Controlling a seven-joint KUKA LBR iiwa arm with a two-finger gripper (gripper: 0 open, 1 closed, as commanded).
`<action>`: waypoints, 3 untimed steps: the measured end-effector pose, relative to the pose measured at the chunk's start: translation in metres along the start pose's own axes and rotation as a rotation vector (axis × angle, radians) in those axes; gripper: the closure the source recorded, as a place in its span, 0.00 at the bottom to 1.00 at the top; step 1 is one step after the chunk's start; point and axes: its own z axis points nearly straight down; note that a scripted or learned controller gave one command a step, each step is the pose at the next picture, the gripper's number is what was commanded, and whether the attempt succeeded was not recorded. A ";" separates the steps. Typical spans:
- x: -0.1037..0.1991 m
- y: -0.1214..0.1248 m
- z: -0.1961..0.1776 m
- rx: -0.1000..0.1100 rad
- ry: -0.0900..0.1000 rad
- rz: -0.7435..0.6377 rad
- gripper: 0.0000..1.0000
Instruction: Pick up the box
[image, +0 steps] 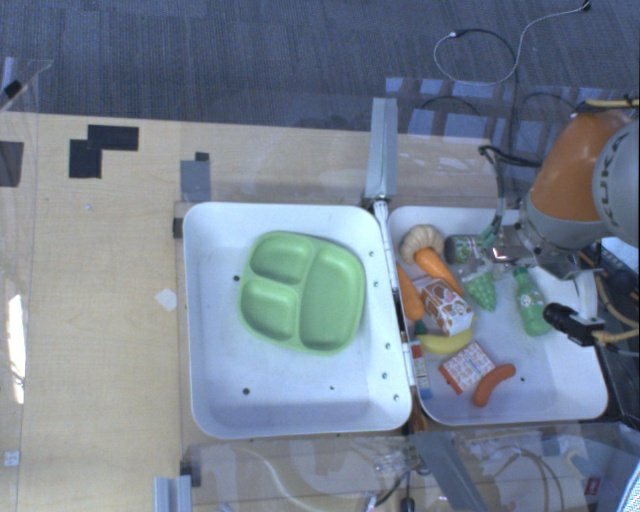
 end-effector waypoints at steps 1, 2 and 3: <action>0.087 0.055 -0.054 0.006 0.003 -0.202 1.00; 0.131 0.080 -0.056 0.004 -0.005 -0.003 1.00; 0.188 0.015 -0.072 0.010 0.002 0.354 1.00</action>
